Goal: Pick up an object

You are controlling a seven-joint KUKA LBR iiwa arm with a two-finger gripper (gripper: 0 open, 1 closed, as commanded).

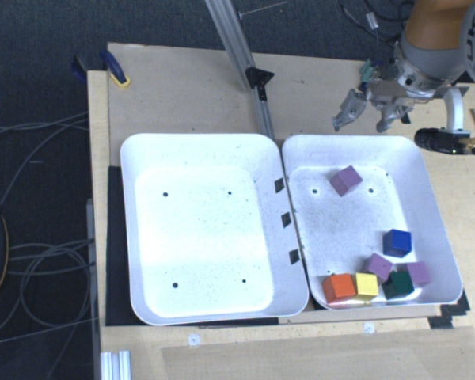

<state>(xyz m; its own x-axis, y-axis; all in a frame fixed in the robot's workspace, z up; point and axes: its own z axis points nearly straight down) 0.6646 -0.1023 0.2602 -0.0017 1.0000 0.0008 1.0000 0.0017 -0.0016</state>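
My gripper (370, 115) hangs above the far rim of the right bin (432, 212), open, with nothing between its fingers. A purple block (346, 180) lies alone in the far part of that bin, below the gripper. A blue cube (397, 242) rests near the right wall. Along the near edge huddle an orange block (340, 287), a yellow block (366, 285), a dark green block (397, 284) and two more purple blocks (378, 265) (417, 273).
The left bin (142, 236) stands beside the right one, joined by dark clips (286, 219). A slanted metal pole (236, 44) crosses the bench behind the bins. A blue and yellow clamp (115, 69) sits at the bench's far left corner. Cables trail on the floor to the left.
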